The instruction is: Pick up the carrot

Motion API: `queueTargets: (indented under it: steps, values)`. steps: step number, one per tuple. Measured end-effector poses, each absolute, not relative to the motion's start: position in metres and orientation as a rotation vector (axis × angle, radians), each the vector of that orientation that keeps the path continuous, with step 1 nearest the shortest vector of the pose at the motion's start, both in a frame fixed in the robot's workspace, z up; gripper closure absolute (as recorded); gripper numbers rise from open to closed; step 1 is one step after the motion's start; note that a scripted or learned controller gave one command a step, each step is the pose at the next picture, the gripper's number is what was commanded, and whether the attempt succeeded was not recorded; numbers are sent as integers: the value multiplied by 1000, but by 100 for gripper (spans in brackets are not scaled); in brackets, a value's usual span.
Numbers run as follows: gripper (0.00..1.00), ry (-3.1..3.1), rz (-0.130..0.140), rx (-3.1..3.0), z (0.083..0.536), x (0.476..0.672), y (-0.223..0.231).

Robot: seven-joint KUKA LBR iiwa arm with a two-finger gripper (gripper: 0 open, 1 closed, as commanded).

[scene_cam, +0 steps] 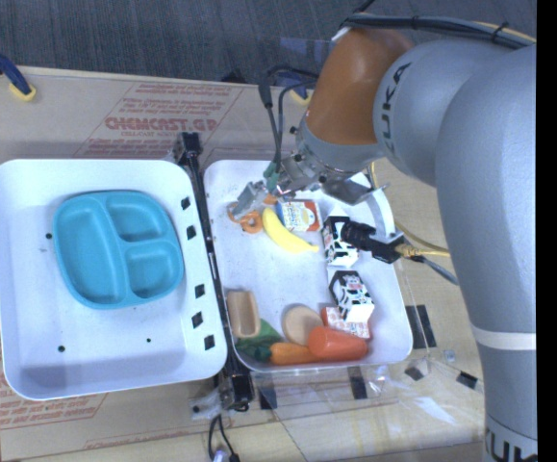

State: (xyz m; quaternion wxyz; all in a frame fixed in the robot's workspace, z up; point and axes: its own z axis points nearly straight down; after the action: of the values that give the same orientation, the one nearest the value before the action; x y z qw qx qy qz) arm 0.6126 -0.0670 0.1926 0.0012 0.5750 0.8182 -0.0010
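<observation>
The carrot (291, 353) is a small orange piece with a green leafy end. It lies along the front wall of the right bin (222, 258), beside a larger red-orange piece (337, 343). My gripper (254, 200) is at the far left of that same bin, low over a small orange item (250, 222) and next to a banana (288, 234). It is well away from the carrot, about a bin's length farther back. The arm's orange band and grey body cover the bin's far right corner.
The right bin also holds a juice carton (302, 215), two cow-print cartons (340, 240) (353, 299), a tan bread slice (242, 313) and a round tan piece (302, 321). A blue divided plate (119, 246) lies in the left bin (28, 354).
</observation>
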Motion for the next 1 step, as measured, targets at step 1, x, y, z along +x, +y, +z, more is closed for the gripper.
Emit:
queueTargets:
  steps: [1]
  values:
    - [0, 2653, 6, 1651, 360, 597, -112]
